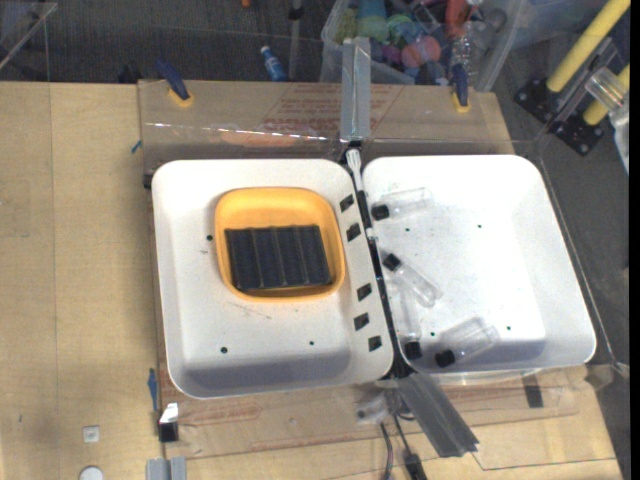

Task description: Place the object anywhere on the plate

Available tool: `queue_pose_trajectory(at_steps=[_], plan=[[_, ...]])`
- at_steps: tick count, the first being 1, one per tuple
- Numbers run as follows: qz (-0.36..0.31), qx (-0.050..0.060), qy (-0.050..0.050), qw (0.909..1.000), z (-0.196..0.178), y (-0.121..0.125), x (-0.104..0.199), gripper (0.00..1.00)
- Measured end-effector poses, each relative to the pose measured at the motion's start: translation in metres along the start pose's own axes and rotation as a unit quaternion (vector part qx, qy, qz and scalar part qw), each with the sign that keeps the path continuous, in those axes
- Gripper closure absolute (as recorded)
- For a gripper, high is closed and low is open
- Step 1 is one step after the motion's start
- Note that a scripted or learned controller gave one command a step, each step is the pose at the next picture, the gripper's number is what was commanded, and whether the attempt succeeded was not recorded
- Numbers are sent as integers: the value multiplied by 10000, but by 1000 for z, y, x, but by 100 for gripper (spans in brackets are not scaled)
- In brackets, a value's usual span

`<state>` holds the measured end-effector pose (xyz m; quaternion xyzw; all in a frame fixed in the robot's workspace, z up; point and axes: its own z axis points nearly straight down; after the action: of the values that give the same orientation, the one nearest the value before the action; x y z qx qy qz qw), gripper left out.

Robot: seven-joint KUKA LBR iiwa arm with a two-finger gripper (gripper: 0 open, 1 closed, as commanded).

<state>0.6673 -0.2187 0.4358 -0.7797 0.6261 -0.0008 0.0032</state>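
Orange plate (226,218) holding black ribbed object (278,257), inside left white bin (180,328)

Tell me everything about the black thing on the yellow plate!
The black thing is a flat, dark rectangle with raised ribs running along it, like a little grill or mat. It looks matte, maybe rubber or plastic. It lies flat in the middle of the yellow plate, which sits in the left white bin. Nothing else touches it.
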Motion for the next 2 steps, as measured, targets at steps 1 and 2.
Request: queue_pose_trajectory(at_steps=[1, 2], plan=[[-1896, 2, -2, 9819, 0, 0, -4, 100], [-2974, -4, 1, 9548, 1, -3, -10, 100]])
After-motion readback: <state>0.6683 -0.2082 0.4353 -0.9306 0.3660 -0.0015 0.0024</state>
